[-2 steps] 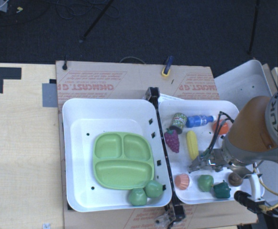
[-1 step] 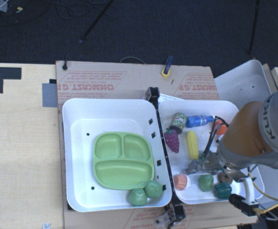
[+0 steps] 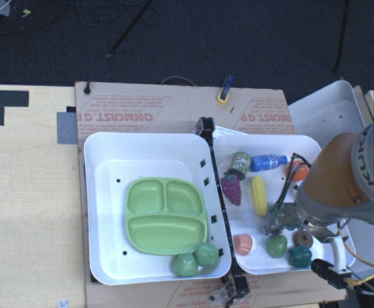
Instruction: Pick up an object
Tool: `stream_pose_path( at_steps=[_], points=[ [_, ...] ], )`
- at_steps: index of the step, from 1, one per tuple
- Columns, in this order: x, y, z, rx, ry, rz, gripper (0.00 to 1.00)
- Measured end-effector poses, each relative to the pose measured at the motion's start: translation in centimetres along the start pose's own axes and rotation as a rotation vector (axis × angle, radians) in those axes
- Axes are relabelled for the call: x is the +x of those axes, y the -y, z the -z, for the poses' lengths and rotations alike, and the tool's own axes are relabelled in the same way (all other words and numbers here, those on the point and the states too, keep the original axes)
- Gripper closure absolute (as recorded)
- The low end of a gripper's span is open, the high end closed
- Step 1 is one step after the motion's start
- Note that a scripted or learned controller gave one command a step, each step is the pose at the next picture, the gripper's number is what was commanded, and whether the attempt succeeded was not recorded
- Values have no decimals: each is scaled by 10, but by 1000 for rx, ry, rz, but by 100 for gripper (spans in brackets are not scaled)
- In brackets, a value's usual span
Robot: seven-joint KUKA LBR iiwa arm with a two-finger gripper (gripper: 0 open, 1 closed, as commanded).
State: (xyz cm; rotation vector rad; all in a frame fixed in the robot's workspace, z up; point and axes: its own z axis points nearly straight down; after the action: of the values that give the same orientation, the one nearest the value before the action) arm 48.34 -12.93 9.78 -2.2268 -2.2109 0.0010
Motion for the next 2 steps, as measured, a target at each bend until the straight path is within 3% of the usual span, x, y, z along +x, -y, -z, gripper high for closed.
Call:
stream_pose_path(
  at_steps=[2],
  points=[
    [9, -2, 103, -4, 2, 8, 100]
  ],
)
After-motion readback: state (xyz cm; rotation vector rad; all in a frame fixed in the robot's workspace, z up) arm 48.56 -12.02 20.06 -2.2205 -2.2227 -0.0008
